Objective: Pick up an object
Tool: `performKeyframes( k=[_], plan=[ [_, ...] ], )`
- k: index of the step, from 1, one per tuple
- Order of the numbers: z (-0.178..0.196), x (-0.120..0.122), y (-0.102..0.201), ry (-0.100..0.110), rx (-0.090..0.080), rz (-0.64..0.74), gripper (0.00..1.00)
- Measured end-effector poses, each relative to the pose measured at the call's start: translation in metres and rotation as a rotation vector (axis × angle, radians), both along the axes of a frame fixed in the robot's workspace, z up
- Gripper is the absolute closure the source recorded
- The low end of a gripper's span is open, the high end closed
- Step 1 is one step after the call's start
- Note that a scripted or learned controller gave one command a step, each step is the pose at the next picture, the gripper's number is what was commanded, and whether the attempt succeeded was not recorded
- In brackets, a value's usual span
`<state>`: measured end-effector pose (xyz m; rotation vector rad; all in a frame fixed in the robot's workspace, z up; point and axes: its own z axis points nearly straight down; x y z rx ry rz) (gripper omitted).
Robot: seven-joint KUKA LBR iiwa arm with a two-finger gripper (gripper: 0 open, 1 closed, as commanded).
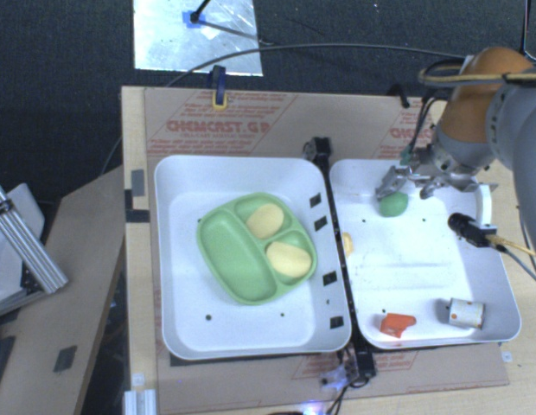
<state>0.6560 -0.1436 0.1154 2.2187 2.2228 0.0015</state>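
Camera view: gripper (409, 188) low over the far end of right bin (406, 262), spread open, clamped on nothing. Ball (392, 205) just beside the gripper, a little nearer the camera and toward the view's left, at or touching one fingertip; cannot tell which. Probably the target: closest thing, round, loose on bare floor, clear of the walls, easy to straddle. Orange piece (396, 322) and cylinder (464, 313) well apart from the gripper, by the bin's near edge, so unlikely picks. Plate (233, 262) with two yellow pieces (266, 220) far off past the divider, in left bin (186, 318). Arm (520, 132) in from the right, bent steeply down at the wrist, orange band (477, 85) on top. Judged pre-grasp: needs a small shift over the ball before closing
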Motion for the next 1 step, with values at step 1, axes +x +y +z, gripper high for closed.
performKeyframes(
  k=[1],
  plan=[
    [0.0129,0.0029,-0.0001,-0.009,-0.003,0.003,1.0]
  ],
)
